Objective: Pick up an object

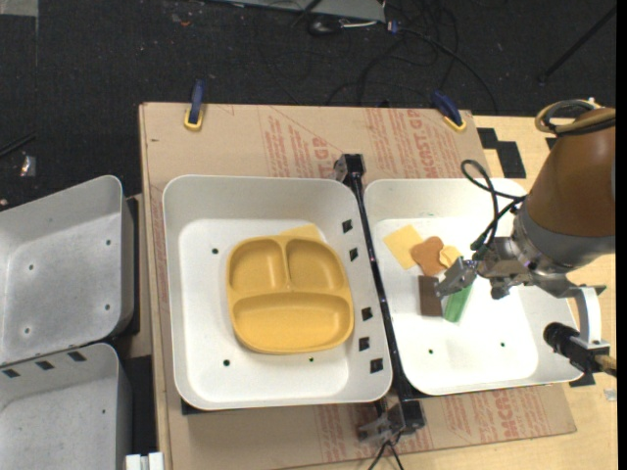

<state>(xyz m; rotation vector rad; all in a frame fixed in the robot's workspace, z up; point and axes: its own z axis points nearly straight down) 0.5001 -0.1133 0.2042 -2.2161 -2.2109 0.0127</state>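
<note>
Brown cardboard worktop (294,130) w/ two white bins. In the right white bin (490,360), the metal fingers (462,280) sit over a green block (456,304), by a dark brown block (429,296). Can't tell if they're pinching.

A divided tray (290,295) lies in the left bin (186,262) at frame centre-left, while the right bin (490,365) holds a small cluster of objects (428,267) near its upper-left, beside the gripper (468,280).
</note>
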